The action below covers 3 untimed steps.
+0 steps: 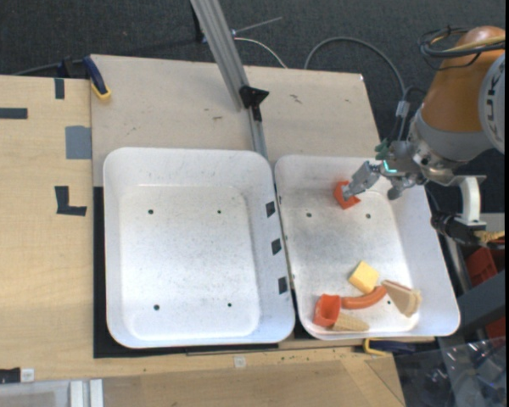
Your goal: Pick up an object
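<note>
two shallow white plastic bins with speckled, scuffed floors sit side by side on a pale wooden bench; the left white bin (187, 244) and the right white bin (322, 236) have rounded corners. in the right bin's upper part, a small red-orange blocky piece (347, 195) sits between the fingertips of the grey metal two-finger gripper (356, 189), which is closed on it. at the lower right lie a yellow cube (364, 275), an orange curved sausage shape (365, 300), a tan wedge (402, 297) and a red cup-like piece (327, 309).
</note>
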{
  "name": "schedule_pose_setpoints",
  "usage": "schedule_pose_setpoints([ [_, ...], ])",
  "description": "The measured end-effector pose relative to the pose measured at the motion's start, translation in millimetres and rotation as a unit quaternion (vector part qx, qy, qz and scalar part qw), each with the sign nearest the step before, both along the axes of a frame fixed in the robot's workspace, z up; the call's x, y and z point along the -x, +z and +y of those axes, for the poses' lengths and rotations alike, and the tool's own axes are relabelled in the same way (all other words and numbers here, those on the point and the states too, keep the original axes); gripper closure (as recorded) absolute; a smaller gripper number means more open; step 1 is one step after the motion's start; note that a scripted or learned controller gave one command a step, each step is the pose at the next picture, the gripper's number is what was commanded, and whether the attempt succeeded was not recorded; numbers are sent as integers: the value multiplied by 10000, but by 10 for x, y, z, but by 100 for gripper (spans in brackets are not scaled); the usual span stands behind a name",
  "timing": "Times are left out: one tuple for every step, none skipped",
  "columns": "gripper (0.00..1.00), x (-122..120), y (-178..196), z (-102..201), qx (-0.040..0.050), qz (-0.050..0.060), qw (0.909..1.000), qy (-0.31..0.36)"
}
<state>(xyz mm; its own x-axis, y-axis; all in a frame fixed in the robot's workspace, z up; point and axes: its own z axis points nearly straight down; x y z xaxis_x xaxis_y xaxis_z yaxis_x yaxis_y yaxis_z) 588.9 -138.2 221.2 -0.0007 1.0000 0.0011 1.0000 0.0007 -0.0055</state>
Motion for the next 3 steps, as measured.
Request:
schedule_pose_setpoints([
  [0,-9,25,-1,6,-22,10000,8],
  [0,73,-583,-33,5,8,10000,0],
  [0,148,-1043,-13,4,4,10000,3],
])
